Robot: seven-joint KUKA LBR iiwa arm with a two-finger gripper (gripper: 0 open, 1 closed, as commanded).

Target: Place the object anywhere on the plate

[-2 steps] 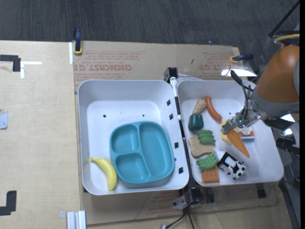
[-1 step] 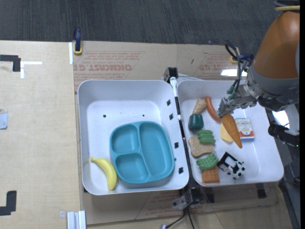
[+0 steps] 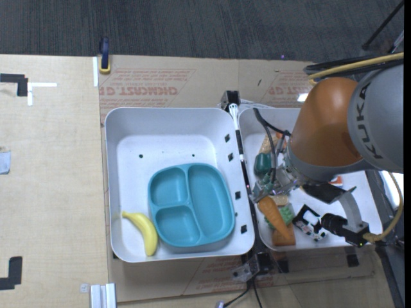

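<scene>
Picking step, by the look of it: just right of the teal plate [image 3: 191, 204], across the bin walls, a carrot [image 3: 277, 221] lying among clutter, with the gripper [image 3: 276, 183] low over its far end, fingers hidden under the wrist so impossible to tell whether apart or together. Next, likely a firm hold, then a lift over both walls onto the plate. Left of the plate, a banana [image 3: 145, 230]; right of it, farther back, a green item [image 3: 263, 163], crowding the grasp.

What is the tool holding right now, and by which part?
Cannot be told. The arm's orange band covers the tool over the right bin; the carrot lies below it and the plate holds nothing.
</scene>
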